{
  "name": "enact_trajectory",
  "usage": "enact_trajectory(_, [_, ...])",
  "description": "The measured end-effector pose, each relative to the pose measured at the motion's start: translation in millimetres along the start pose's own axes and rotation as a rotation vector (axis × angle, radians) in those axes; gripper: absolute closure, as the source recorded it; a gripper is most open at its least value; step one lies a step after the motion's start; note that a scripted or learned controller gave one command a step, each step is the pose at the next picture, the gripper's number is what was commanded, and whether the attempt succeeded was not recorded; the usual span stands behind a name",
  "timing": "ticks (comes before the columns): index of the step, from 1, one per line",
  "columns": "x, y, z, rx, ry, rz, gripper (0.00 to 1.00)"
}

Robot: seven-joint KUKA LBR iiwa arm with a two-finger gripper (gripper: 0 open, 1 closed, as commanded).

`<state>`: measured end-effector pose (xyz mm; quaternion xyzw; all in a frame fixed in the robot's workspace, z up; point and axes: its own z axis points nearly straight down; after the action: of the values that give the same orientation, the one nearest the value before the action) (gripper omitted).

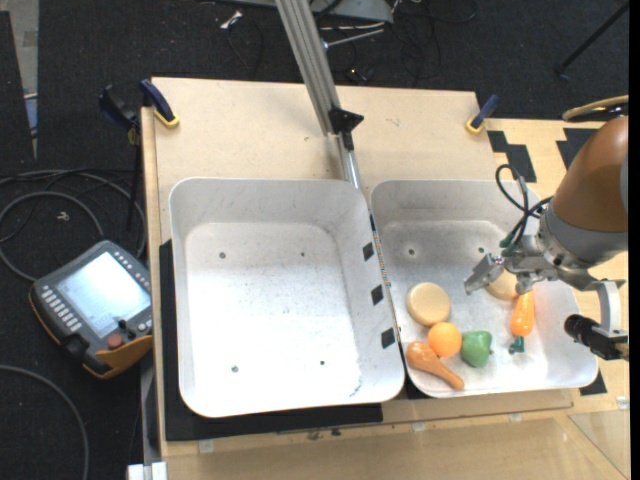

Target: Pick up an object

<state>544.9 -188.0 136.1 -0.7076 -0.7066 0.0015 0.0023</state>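
Note:
My gripper [497, 282] hangs low in the right bin [440, 208], near its right wall, and looks open. A small tan object [501, 289] lies right under it, partly hidden by the fingers. An orange carrot [522, 314] lies just to the lower right of the gripper. Further left sit a cream round piece [428, 303], an orange ball [445, 340], a green pepper [477, 348] and an orange gourd-shaped piece [434, 363], all close together near the bin's front.
The left bin [200, 218] adjoins the right one along a shared rim. A slanted metal pole [312, 58] rises behind the bins. A teach pendant [95, 308] lies on the floor at the left. The arm's orange band [605, 173] is at the right edge.

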Motion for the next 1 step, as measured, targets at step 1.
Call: enact_trajectory(1, [-0.2, 1.9, -13.3, -0.007, -0.002, -0.001, 1.00])
